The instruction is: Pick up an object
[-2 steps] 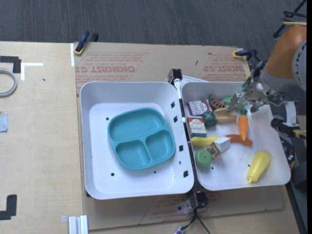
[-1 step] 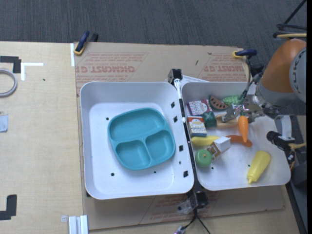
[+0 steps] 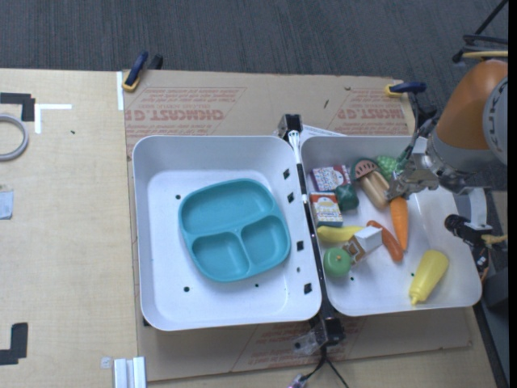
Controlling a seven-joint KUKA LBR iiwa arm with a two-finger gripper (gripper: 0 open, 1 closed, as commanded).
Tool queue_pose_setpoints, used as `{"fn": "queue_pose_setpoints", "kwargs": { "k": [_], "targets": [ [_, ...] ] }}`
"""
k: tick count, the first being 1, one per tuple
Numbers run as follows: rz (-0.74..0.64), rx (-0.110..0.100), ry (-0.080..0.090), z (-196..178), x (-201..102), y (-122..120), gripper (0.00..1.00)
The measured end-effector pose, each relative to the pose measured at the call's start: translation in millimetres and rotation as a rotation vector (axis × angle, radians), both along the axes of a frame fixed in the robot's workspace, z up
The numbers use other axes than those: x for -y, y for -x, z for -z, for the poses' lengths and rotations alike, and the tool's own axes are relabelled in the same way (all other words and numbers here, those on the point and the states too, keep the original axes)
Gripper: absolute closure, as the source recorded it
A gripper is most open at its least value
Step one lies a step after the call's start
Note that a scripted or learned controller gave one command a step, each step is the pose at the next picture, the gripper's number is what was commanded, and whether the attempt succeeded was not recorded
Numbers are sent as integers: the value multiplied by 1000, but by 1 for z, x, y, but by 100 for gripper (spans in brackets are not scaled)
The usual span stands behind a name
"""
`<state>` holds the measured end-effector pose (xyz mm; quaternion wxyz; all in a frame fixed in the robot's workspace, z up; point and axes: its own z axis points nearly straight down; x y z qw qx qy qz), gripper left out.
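A: Where is the end effector?

B: Low in the right bin, near its far right corner. Its tip sits just above the top of the orange carrot and right beside the tan wooden piece. How far it is open I cannot tell.

A: And the arm?

B: The arm reaches in over the bin's right edge, the orange band above the wrist, with the wrist slanting down and inward.

A: What lies around it?

B: A yellow bottle near the bin's near right corner, a banana, a green apple and small boxes along its left wall. The left bin holds a teal divided plate.
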<state>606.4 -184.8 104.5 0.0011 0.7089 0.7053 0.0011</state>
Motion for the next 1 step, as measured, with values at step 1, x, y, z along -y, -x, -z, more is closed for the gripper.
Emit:
{"fn": "queue_pose_setpoints", "kwargs": {
  "k": [1],
  "targets": [
    [-7, -4, 0, -102, -39, 22, 100]
  ]
}}
